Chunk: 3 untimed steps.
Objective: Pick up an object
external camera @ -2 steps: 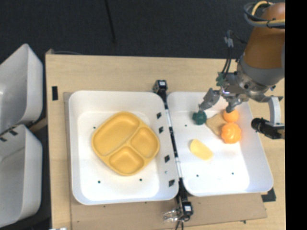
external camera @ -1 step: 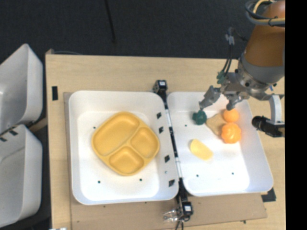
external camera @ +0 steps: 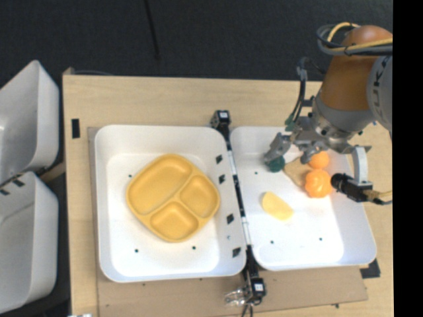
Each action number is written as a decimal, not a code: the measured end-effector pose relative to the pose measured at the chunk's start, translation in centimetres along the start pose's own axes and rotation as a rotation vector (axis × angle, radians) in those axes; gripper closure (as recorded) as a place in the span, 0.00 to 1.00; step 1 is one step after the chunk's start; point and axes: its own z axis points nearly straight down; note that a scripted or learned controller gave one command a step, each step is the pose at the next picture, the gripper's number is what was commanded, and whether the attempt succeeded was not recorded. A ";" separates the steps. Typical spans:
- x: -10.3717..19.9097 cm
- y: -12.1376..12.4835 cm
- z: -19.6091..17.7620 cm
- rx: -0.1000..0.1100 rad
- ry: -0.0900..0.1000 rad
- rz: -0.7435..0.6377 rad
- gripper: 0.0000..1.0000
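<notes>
pale yellow and smooth, a small oblong lump (external camera: 277, 206) lies flat on the floor of the right bin (external camera: 330, 253), its long axis running from upper left to lower right, the fatter rounded end toward the lower right. it sits near the bin's middle, apart from everything else. up and to its right are two glossy orange balls: the larger orange ball (external camera: 318, 183) looks round and plastic, and the smaller orange ball (external camera: 319, 160) sits just above it, partly tucked under the arm's wrist. the two appear close enough to touch, though that is hard to tell

the gripper (external camera: 285, 152) hangs over the upper part of the right bin, its grey metal fingers spread apart, one finger (external camera: 275, 154) ending in a dark green tip near the bin floor. nothing sits between the fingers; the smaller ball lies just beside the right one

the left bin (external camera: 106, 256) holds a matte yellow plastic tray (external camera: 173, 197) with rounded corners and three compartments, lying flat and turned at a slant. both bins are shallow white plastic on a light wooden bench (external camera: 158, 98)
</notes>
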 end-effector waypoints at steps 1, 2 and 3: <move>-1.1 -0.5 5.0 0.000 0.000 0.000 0.00; -0.4 -1.0 9.8 -0.001 0.000 0.003 0.00; -0.5 -0.9 8.5 -0.007 0.003 0.011 1.00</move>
